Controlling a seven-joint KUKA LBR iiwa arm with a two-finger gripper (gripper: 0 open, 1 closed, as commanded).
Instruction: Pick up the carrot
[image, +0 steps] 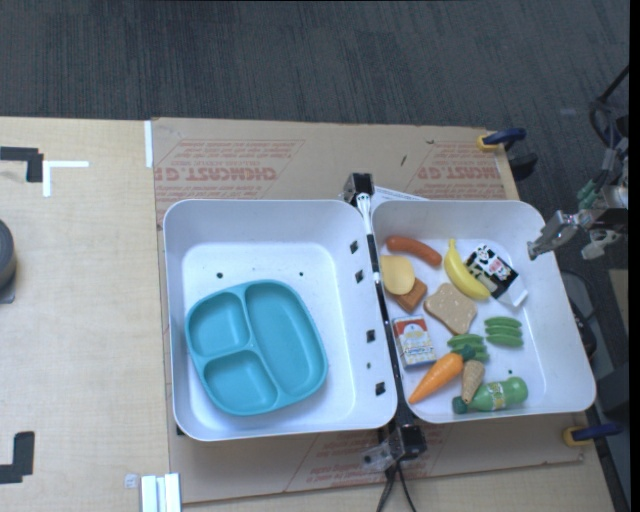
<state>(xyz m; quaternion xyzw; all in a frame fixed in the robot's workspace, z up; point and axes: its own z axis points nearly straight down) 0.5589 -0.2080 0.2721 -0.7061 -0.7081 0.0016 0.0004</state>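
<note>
Looking down from above, you are seeing two white bins side by side. The left bin (180, 300) is holding one teal plate (257, 346). In the right bin (560, 345), one carrot (437, 377) is lying near the front, between a small carton (413, 341) and a green bottle (492, 395). One banana (462, 272) and one sausage (414, 249) are sitting farther back. The gripper (552, 238) is hovering at the bin's right rim, well apart from the carrot; its grip cannot be made out.
</note>
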